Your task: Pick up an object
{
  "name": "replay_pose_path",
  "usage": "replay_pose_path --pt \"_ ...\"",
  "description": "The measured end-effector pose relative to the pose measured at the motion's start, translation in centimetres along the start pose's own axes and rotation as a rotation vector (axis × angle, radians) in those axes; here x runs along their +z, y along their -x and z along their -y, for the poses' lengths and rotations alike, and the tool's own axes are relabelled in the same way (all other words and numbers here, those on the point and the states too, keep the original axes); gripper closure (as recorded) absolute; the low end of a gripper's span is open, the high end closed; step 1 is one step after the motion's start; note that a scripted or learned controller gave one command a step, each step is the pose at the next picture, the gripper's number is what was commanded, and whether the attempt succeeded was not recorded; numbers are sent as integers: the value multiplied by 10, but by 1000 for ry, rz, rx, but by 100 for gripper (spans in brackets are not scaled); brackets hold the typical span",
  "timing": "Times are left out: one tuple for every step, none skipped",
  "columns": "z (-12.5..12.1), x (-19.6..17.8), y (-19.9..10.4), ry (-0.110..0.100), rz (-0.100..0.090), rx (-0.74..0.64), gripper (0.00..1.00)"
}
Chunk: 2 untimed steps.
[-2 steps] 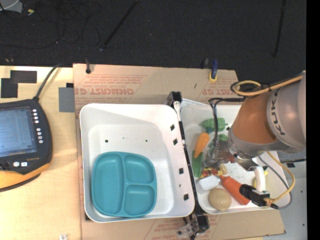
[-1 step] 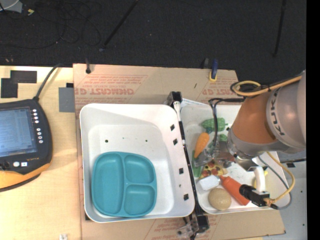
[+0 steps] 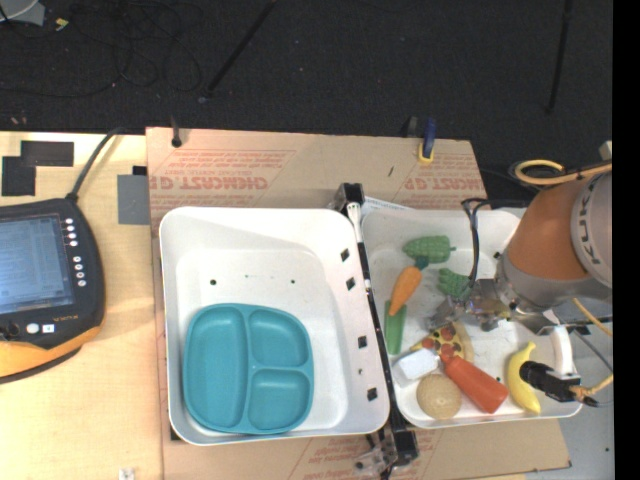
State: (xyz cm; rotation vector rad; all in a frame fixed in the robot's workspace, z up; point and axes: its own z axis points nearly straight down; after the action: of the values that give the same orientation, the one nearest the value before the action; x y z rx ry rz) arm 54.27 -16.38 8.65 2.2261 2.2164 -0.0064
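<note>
The right bin (image 3: 378, 230) holds all the loose objects. The carrot (image 3: 404, 290) lies with its long axis running from upper right to lower left, its thick orange end uppermost and its narrow end pointing down toward a green stick-shaped piece (image 3: 393, 332) that lies near the divider between the 2 bins. Above it sits a green toy vegetable (image 3: 430, 248), its long axis roughly level. Low in the bin, a red-orange bottle-shaped object (image 3: 474, 384) slants from upper left to lower right, with a round tan object (image 3: 438, 397) touching its lower left side and a small white block (image 3: 414, 365) just above that. A banana (image 3: 521, 375) curves upright near the bin's right wall. The arm (image 3: 552, 240) comes in from the right, and the gripper (image 3: 482, 308) is down among a cluster of small pieces at mid-bin; how wide it stands and whether it has anything cannot be told, since the wrist covers it. Open floor shows between the carrot and the cluster. The left bin (image 3: 250, 238) carries a teal 3-compartment plate (image 3: 248, 368) in its lower half, with bare white floor above. The cardboard (image 3: 300, 173) beneath bears red printing, upside down and not clearly readable. A tablet controller (image 3: 40, 268) lies at far left.
</note>
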Motion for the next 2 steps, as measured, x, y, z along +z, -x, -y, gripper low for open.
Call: replay_pose_path --pt "-39 -1 -24 3 -4 -7 0" --pt "-36 -11 -23 -2 -5 -5 100"
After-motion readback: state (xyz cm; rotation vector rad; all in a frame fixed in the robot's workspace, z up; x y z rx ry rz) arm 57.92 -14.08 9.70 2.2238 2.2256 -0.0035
